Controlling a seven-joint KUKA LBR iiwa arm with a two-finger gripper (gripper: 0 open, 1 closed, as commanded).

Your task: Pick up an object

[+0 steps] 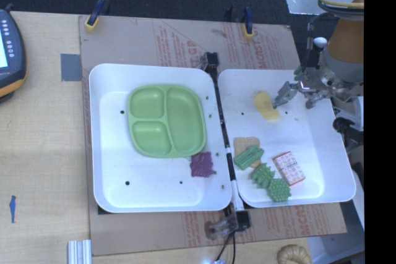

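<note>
Nearest the camera: green toys (263, 171) and a red-white packet (289, 167) bunched in the right bin (322, 195), probably dumped there as pick candidates. Purple scrap (202, 164) beside the green divided plate (167, 120) in the left bin (111, 182). Further back, yellow piece (266, 106) lying loose. Gripper (297, 94) just beside it, spread partly open, holding nothing, likely lining up a grab.

We are counting two white bins: left bin (99, 133), right bin (322, 151). We are seeing one green divided plate (167, 120), one purple item (202, 164), one yellow item (266, 106), three green toy pieces (249, 157) (262, 175) (278, 190), one red-and-white packet (289, 169), one tan piece (245, 144).
</note>
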